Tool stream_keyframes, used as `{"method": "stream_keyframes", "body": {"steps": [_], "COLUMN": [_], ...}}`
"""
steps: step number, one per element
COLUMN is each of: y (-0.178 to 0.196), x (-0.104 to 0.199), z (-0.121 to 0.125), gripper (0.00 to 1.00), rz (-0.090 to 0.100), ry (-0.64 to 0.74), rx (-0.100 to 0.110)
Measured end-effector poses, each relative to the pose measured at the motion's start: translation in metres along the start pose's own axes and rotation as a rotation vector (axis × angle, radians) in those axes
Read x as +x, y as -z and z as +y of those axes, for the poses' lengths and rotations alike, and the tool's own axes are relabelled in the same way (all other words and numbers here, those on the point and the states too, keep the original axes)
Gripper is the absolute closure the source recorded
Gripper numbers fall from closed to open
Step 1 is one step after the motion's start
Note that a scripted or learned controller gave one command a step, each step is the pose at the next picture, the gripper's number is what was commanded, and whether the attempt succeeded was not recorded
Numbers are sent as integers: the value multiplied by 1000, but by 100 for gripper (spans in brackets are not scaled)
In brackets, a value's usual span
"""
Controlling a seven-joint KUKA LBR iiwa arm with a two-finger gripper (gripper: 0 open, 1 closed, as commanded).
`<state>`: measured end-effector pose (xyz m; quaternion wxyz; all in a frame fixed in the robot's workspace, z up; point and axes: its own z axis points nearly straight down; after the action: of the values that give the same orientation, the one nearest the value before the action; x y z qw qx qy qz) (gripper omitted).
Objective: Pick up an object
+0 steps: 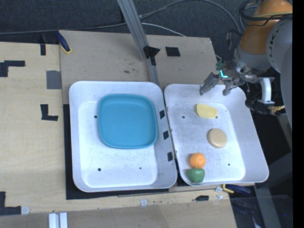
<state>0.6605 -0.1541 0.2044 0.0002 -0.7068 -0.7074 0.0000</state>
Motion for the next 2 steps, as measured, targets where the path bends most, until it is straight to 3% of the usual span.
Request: {"method": "stream_keyframes", "body": {"steps": [1, 2], "y": [0, -51], "x": [0, -1], "z": [0, -2], "gripper": [0, 0], "rz": [0, 0], "ry": [0, 0], "rx": [0, 5]}}
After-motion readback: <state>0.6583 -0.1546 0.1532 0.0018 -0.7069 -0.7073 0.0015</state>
